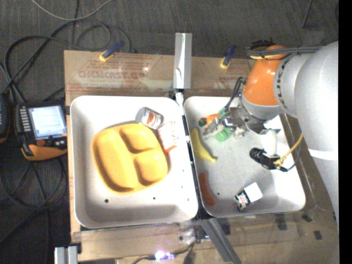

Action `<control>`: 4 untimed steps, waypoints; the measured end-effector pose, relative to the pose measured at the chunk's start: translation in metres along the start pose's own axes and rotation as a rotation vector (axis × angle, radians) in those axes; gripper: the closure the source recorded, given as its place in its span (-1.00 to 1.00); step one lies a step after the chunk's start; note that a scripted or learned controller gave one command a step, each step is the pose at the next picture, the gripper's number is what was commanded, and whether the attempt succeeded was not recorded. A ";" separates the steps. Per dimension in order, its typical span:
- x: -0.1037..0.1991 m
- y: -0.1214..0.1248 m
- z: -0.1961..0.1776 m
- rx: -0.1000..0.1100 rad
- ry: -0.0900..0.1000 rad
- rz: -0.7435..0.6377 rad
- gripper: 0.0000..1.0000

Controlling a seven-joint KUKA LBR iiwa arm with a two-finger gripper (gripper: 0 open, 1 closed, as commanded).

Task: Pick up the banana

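The banana [201, 146] is yellow and lies in the right bin [286, 194] beside its left wall, running from upper left to lower right. My gripper [215, 126] hangs over the upper left part of that bin, just up and right of the banana's top end. Small green [221, 135] and orange [210, 118] items sit right under and beside the gripper and clutter its tips. Nothing of the banana appears lifted; it rests on the bin floor.
A red stick-shaped item [204, 187] lies low along the right bin's left wall, and a small white and black box [248, 194] sits near its front. The left bin [82, 197] holds a yellow divided plate [131, 157], a tipped can [149, 117] and a red-and-white packet [168, 137].
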State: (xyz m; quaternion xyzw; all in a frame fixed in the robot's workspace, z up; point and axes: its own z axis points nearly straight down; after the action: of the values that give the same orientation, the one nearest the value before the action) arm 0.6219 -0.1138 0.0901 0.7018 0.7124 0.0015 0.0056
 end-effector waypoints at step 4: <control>-0.037 -0.010 -0.036 0.011 0.001 0.267 -1.00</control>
State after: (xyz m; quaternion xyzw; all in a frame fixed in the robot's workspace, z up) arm 0.6117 -0.1510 0.1260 0.7904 0.6125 -0.0015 0.0010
